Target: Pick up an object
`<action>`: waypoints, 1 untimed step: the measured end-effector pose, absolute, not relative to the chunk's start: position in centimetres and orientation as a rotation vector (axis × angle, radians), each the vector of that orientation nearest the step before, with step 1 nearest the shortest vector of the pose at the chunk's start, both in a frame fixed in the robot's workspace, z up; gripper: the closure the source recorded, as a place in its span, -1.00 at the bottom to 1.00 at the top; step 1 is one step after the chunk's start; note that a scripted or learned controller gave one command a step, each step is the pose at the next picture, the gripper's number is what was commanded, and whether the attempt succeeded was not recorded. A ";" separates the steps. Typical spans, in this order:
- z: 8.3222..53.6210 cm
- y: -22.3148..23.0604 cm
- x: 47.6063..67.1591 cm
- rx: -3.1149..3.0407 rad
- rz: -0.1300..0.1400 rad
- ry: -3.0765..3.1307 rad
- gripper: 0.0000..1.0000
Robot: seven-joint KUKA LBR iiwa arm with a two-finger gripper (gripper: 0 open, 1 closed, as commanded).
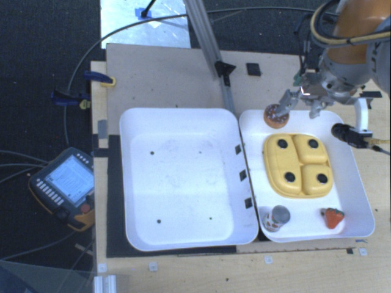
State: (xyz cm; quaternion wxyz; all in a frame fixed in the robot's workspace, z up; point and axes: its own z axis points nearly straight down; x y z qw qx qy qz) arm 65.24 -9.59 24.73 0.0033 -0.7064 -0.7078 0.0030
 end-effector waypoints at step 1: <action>25.4 -9.6 65.5 -2.219 -0.002 -2.227 -1.00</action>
